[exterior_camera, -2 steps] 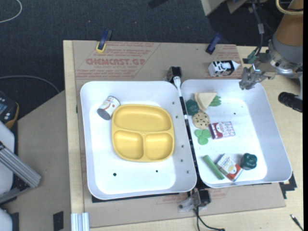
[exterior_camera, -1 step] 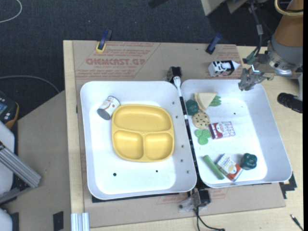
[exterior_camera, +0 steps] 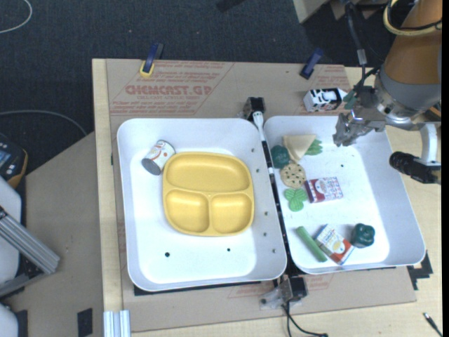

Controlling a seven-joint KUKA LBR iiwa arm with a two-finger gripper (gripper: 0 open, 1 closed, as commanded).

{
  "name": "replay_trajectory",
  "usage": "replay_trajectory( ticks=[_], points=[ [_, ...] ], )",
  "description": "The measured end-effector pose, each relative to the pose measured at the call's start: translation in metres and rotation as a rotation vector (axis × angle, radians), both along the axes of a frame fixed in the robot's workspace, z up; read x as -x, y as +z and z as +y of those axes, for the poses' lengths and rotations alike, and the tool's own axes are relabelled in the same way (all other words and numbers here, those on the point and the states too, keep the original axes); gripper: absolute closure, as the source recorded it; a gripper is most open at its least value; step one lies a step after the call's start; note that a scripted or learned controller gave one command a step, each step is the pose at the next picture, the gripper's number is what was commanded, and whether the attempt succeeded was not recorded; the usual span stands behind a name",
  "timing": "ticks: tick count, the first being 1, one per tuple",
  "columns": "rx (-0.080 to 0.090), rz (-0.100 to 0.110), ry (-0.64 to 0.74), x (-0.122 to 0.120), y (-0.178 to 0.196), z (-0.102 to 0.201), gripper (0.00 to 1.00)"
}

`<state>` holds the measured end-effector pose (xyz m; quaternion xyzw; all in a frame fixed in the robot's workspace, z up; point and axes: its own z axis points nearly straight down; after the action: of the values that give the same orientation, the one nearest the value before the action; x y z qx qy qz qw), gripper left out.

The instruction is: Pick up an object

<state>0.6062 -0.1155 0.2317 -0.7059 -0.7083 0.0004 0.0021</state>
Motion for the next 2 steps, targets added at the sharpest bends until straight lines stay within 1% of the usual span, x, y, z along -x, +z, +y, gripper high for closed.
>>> replay_trajectory(
  ticks=[1,2],
  points=[
    [0.0,0.002,0.0,0.035,-0.011,0.036,1.0],
    [0.0,0.001,-0.001,0.072,-0.003,0.067,1.0]
  ],
)
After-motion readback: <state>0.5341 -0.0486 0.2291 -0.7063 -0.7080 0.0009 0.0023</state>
